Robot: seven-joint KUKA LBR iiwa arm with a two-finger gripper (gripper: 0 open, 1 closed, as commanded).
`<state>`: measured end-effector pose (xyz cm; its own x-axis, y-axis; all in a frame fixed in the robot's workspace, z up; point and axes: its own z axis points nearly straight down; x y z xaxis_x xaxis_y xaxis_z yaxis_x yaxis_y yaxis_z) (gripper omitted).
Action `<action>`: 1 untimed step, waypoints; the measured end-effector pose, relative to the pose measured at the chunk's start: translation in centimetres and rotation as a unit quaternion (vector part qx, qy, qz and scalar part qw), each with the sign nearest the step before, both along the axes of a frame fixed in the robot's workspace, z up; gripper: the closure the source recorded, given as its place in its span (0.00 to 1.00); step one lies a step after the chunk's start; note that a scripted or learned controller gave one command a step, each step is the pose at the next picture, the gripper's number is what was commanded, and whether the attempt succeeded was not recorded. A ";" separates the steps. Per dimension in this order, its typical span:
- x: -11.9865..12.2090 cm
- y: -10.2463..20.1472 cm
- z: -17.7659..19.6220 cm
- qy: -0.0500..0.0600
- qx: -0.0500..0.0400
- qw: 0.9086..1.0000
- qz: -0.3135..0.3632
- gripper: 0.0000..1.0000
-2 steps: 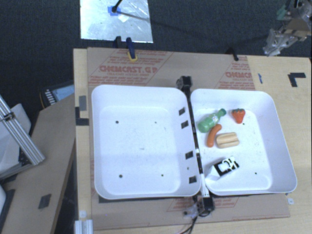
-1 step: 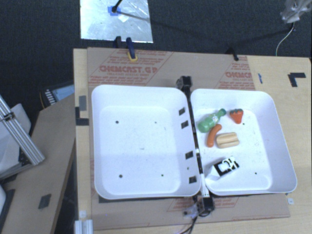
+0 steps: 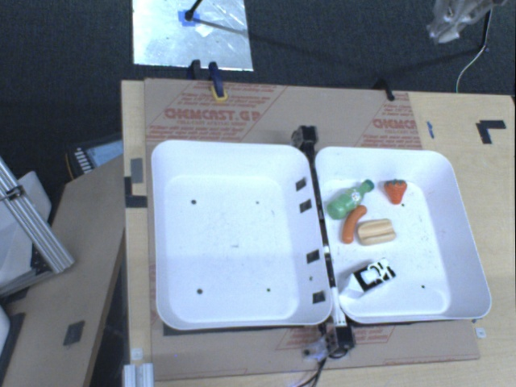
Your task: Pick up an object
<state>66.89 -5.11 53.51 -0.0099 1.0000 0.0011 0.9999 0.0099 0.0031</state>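
The right bin [image 3: 459,240] holds a green bottle [image 3: 348,199], an orange sausage-like piece [image 3: 352,223], a tan bread roll [image 3: 376,231], a red strawberry with a green top [image 3: 395,189] and a black-and-white block [image 3: 373,276]. My gripper [image 3: 454,14] hangs high at the top right of the camera view, over the dark floor beyond the bench and well away from both bins. Nothing shows between its fingers.
The left bin [image 3: 161,216] lies beside the right one, joined along a hinged middle strip [image 3: 316,216]. A shiny metal sheet [image 3: 193,22] lies on the floor at the back. An aluminium frame [image 3: 28,224] stands at the left edge.
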 end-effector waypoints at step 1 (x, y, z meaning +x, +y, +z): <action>-0.1 5.4 0.0 0.000 0.001 1.000 0.000 1.00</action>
<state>66.83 0.26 53.51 -0.0096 1.0000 0.0023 1.0000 0.0096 0.0025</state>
